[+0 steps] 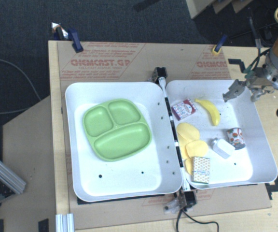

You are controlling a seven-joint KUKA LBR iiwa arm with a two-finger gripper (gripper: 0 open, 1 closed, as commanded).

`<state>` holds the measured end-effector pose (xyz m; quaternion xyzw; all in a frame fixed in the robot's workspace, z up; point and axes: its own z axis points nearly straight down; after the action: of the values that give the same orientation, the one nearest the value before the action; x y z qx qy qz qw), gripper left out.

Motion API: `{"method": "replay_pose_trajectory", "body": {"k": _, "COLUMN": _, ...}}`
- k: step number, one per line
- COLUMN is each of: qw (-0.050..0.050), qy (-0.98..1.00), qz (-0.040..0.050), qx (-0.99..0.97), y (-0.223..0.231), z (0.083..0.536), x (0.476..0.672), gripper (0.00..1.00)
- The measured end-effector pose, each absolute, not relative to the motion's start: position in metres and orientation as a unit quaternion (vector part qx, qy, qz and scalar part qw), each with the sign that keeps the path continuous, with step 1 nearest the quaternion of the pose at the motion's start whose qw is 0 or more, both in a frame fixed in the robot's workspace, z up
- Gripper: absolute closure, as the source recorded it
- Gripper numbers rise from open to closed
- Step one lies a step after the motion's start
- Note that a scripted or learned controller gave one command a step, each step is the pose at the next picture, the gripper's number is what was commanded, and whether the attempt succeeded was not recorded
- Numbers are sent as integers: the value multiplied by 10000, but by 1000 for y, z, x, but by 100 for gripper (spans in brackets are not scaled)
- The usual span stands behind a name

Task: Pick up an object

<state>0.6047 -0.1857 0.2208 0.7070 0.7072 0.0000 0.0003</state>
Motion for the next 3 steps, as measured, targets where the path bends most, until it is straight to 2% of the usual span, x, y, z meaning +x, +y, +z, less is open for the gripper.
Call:
{"method": "replay_pose_trajectory", "body": {"k": 1, "qw": -7, "qy": 7076, "qz": -3, "qx": 7066, "y": -176, "z": 116, "x": 617, "gripper": 0}}
{"method": "replay_pose_trajectory", "body": {"k": 2, "qw": -11, "qy": 7069, "qz": -6, "qx": 7073, "y": -185, "z": 84, "x": 607, "gripper": 0}}
{"method": "replay_pose_trajectory", "body": {"k": 3, "qw": -8, "qy": 7069, "qz": -2, "qx": 7073, "y": -186, "z": 84, "x": 556, "gripper": 0}}
